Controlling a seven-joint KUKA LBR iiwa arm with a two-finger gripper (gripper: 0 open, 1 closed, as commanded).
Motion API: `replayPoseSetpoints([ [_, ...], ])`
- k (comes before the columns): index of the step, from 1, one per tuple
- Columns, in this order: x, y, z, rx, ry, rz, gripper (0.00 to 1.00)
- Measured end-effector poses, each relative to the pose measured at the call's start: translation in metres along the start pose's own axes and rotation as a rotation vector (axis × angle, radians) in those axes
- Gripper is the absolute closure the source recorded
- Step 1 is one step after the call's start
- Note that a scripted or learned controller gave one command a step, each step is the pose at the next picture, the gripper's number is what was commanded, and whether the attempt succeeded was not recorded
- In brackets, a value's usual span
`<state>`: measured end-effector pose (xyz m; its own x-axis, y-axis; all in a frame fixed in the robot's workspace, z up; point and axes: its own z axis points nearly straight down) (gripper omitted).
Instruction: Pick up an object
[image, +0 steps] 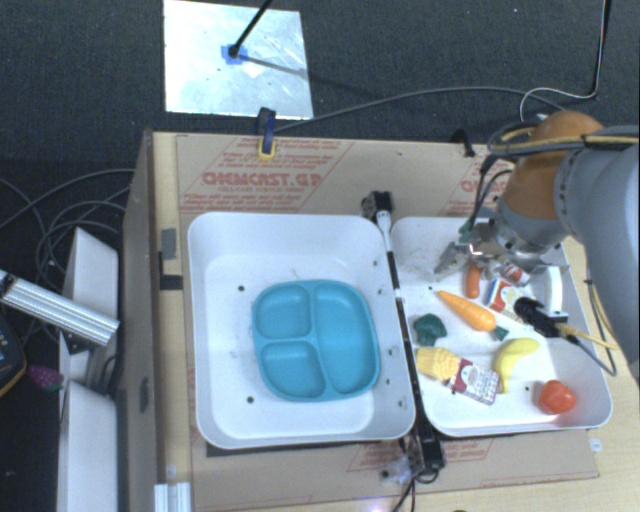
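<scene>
My gripper (458, 267) hangs low over the back part of the right bin (596, 402), open, with nothing visible between its fingers. Just to its front right lie a small orange piece (472, 285) and a red, white and blue packet (498, 292). An orange carrot (467, 311) lies slantwise in front of the gripper. Further forward are a dark green toy (430, 326), a yellow corn cob (433, 362), a red and white wrapper (477, 382), a yellow banana (514, 354) and a red tomato (556, 397).
The left bin (205, 300) holds a blue divided plate (315, 338). A dividing rail (396, 300) runs between the bins. The arm's grey body (590, 190) covers the right bin's back right corner. Cables trail over the cardboard behind the bins.
</scene>
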<state>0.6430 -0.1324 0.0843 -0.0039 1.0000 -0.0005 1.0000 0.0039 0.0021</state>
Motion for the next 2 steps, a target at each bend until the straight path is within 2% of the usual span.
replayPoseSetpoints([
  [1, 0.0, 0.001, -0.011, -0.001, -0.001, -0.002, 1.0],
  [2, 0.056, -0.061, -0.102, -0.002, 0.001, -0.001, 1.0],
])
